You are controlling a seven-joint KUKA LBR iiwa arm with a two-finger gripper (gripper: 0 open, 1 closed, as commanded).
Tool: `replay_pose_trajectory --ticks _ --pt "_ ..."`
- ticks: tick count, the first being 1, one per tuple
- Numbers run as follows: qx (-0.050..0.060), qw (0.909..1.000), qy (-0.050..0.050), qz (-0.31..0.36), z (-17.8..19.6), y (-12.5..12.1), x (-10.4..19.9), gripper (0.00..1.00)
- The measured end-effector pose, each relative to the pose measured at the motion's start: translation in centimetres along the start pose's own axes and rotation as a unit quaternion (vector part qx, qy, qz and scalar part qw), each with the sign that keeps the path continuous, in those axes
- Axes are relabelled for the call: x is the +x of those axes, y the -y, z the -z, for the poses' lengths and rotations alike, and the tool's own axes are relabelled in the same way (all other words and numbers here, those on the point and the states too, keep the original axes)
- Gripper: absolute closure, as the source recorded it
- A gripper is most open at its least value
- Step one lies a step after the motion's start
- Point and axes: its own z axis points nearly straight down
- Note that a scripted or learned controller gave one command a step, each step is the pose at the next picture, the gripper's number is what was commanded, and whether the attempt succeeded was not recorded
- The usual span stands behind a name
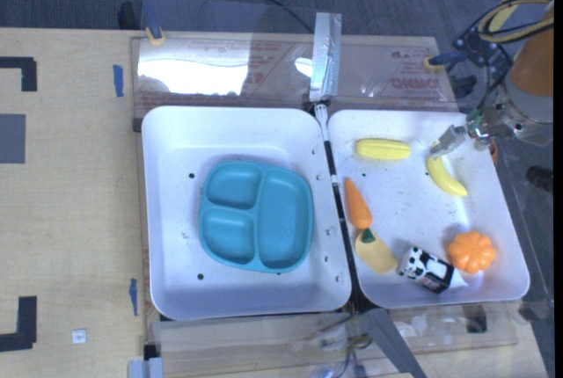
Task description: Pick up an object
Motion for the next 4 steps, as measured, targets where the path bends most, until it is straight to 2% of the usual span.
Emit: replay_pose_trajectory --ticks 2,3,4 --pt "0.000 0.9998 0.000 0.022 -0.1 0.1 0.0 0.00" --pt "0.011 0.9987 -0.008 0.049 -1.6 0.1 0.4 0.00" --pt "0.016 0.9961 -0.016 0.085 -5.2 1.5 1.4 0.00"
